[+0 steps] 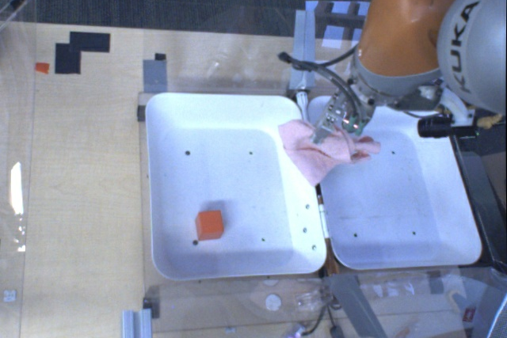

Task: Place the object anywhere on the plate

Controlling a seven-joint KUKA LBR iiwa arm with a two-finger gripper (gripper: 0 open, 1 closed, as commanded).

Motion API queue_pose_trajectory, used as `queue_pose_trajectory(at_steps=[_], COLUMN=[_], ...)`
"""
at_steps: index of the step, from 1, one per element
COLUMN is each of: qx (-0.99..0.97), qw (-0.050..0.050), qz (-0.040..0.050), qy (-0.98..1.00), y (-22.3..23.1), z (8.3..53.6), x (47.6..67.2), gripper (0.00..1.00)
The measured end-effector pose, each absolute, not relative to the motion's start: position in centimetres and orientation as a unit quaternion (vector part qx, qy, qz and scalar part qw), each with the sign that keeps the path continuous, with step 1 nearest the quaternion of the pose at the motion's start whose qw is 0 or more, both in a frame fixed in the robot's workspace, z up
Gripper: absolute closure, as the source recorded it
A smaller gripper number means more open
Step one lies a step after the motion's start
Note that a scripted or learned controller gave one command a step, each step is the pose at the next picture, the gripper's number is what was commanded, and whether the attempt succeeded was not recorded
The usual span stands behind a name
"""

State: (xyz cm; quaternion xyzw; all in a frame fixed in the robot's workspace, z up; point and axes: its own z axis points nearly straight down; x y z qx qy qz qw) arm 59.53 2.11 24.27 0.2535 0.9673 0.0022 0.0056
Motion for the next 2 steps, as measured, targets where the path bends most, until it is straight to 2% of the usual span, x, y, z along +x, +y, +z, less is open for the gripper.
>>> queue_pose_trajectory(at_steps=[1, 2], qx=[0.056, 0.001], qw=[0.006, 0.004], qz=[0.0021, 0.0017], qy=[0.998, 1.000], y=[5.9, 9.3], z=[24.8, 23.6], x=[56.7, 53.3], gripper=[1.00, 1.00])
